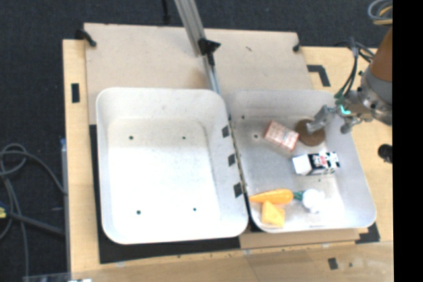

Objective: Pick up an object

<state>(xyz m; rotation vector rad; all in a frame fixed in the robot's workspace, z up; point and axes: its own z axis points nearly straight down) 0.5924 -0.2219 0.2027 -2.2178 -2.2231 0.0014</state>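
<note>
Camera view shows us the gripper over the right bin, fingers spread and holding nothing, a brown round object just below them, with a pink packet, black-and-white box, orange carrot and yellow wedge farther off.

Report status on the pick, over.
Pincer over right bin, beside brown round object, nothing visibly held. Pink packet, black-white box close by. Orange pieces at near edge.
</note>
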